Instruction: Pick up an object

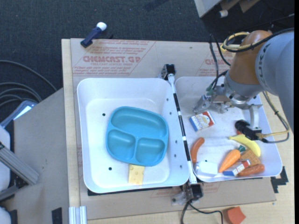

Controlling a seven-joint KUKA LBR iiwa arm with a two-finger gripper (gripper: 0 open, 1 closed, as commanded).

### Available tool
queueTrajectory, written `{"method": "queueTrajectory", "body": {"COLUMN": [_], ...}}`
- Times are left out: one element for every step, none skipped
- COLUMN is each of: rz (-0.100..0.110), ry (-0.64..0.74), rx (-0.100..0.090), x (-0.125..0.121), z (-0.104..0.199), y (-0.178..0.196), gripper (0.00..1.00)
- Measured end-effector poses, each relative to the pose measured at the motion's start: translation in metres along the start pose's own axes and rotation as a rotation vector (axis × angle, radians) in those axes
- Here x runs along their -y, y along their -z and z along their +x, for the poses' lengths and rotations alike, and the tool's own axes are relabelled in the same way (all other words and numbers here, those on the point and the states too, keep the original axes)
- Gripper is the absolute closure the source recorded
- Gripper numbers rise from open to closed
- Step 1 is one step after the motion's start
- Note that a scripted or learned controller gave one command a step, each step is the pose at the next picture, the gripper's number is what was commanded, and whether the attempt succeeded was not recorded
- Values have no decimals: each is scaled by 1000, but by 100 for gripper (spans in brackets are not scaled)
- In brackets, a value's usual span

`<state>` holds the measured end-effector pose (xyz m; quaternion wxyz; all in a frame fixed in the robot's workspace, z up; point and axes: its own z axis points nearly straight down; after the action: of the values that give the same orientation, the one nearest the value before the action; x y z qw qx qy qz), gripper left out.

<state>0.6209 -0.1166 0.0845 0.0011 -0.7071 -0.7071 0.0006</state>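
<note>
In the right bin (273, 146) lie a small white, blue and orange carton (202, 121), an orange-red sausage (197, 149), a yellow banana (246, 143), an orange carrot (229, 160) and a few small toys (245, 168) at the front right. My gripper (209, 102) hangs over the bin's back left part, just above and behind the carton. Nothing shows in its grasp. The grey arm with its orange band (247, 62) reaches in from the right.
The left bin (88, 139) holds a blue divided plate (137, 135) and a yellow cheese block (136, 174) at its front. A black rail (178, 120) separates the bins. A blue and white tool (93, 34) lies on the bench's far left corner.
</note>
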Motion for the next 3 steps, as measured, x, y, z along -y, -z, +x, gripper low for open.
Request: {"method": "queueTrajectory", "body": {"rz": [1,-1,-4], "ry": [-1,-1,2], "rx": [0,0,0], "x": [44,44,45], "z": [18,18,77], "y": [0,10,113], "gripper": [0,100,100]}}
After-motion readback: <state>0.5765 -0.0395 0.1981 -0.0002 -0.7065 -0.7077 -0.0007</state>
